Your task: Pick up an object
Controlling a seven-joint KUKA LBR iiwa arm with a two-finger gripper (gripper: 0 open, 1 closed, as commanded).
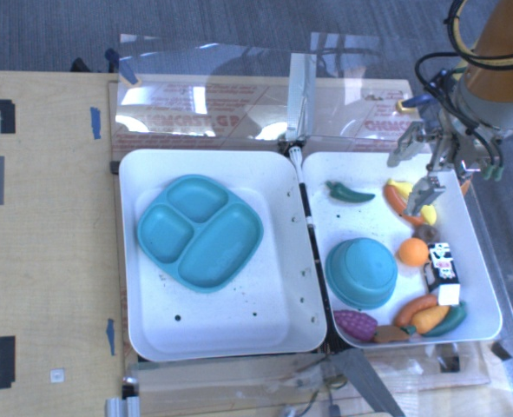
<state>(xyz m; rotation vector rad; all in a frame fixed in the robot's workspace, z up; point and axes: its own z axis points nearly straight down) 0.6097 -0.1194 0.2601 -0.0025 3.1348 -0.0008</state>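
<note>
The tool [419,168] is hanging with fingers spread wide and gripping nothing above the right bin [486,272], with an orange carrot [397,200] and yellow banana [404,188] lying just beneath its fingertips and a green pepper [351,193] sitting to its left

The arm [497,50] was grey with a broad orange band, black cables looped beside it, ending in a pale metal gripper [419,176].
</note>
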